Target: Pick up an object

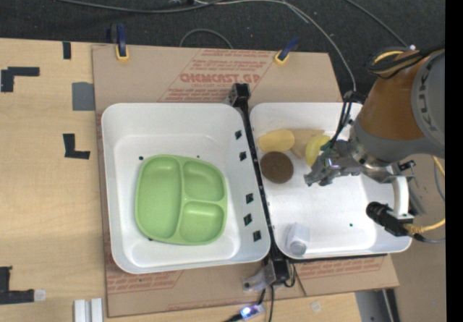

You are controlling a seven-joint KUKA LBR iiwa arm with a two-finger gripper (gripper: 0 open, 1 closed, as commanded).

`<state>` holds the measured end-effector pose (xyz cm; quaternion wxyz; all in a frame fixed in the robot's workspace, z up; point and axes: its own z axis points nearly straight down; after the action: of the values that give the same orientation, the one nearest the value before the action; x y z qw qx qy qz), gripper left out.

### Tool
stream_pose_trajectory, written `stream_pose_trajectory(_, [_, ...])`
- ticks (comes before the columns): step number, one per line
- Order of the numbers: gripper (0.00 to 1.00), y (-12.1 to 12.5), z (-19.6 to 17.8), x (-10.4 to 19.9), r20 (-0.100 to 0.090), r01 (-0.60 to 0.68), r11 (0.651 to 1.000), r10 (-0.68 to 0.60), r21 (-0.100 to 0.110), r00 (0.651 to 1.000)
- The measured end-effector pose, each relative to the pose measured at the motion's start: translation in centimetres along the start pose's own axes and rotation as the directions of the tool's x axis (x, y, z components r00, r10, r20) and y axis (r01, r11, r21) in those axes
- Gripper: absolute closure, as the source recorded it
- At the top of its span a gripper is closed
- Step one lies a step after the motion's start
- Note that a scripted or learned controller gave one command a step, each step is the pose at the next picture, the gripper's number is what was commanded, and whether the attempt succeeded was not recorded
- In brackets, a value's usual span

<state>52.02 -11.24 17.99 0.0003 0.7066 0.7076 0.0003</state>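
- Camera view: the hand (322,172) hangs low in the right bin (340,234); I cannot tell its state.
- The yellow object (315,147) lies just beyond it, the brown round object (276,166) beside it, toward the divider.

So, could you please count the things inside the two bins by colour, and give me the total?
Green: 1, the divided plate in the left bin.
Yellow: 2, a pale oval piece and a brighter piece in the right bin.
Brown: 1, the round piece.
Clear or whitish: 1, the small cup.
Total: 5
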Motion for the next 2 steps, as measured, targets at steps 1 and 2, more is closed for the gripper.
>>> stream_pose_trajectory(1, [1.00,-0.4,-6.1,0.3,0.001,0.000,1.000,0.000,-0.001,1.000])
stream_pose_trajectory(2, [1.00,-0.3,-5.7,6.6,-0.001,0.005,1.000,-0.005,0.003,1.000])
